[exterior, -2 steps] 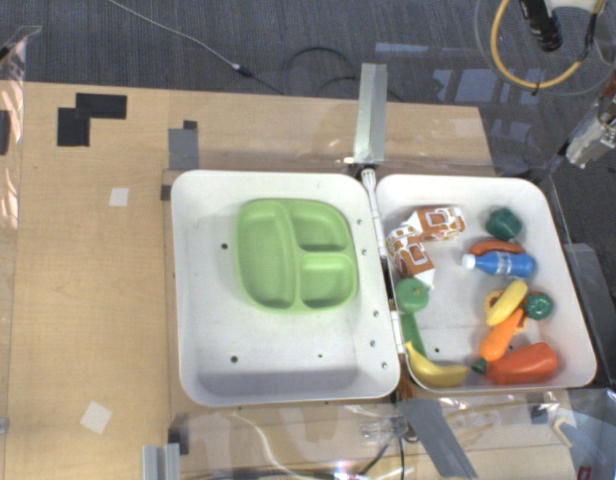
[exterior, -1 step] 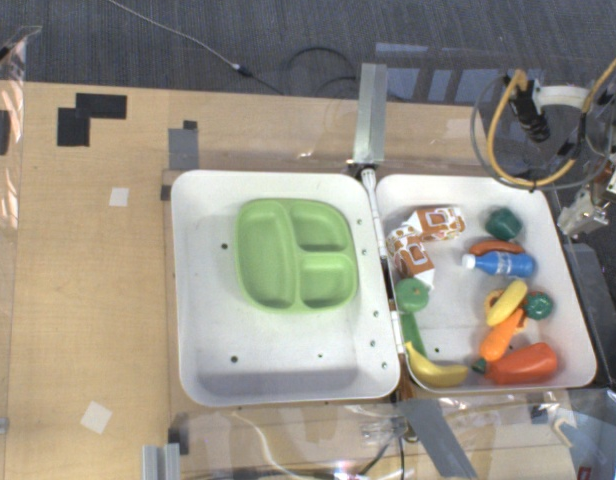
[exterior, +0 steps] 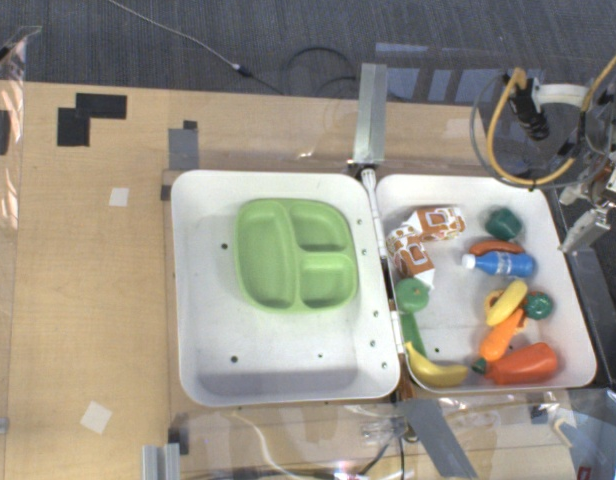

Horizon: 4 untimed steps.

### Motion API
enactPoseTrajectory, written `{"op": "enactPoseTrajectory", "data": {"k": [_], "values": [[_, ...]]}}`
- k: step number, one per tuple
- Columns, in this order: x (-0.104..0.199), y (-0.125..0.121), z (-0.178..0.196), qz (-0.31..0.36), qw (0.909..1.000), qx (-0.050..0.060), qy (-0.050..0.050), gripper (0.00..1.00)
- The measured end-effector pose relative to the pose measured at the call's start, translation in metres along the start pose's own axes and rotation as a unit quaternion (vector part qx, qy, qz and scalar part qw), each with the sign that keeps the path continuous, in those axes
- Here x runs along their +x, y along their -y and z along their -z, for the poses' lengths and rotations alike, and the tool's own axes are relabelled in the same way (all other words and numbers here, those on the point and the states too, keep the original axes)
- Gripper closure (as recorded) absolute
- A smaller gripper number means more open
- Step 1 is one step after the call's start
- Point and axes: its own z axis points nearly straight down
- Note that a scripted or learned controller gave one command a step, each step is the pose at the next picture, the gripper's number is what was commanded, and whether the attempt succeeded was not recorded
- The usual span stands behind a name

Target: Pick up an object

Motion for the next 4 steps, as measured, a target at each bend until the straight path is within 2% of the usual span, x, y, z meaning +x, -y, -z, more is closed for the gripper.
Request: {"op": "enactPoseTrajectory", "data": {"k": [1,2,3,4], "values": [[-0.003,0.001,-0.155,0.075,0.9971,0.001,0.006,0.00],[-0.069,-0.007,-0.175,0.026,0.9997,0.000,-0.007,0.00],[-0.072,-0.027,-0.175,-0.061,0.9980,0.005,-0.015,0.00],[-0.092,-0.005,-0.184,-0.078,0.9969,0.000,-0.003,0.00]]}}
